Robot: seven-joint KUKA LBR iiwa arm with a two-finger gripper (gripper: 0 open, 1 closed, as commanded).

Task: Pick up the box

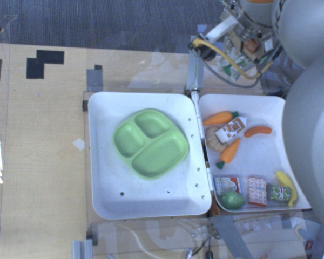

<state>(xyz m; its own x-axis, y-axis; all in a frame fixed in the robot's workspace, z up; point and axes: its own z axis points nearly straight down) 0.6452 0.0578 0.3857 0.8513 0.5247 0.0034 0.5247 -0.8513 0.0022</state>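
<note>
Grey arm over right bin, gripper state unreadable; box long axis lower-left to upper-right.

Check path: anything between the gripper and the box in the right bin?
Nothing visible. The gripper is above the right bin's far rim. The small box lies face up with open air above it, but a carrot and another carrot crowd its sides.
</note>
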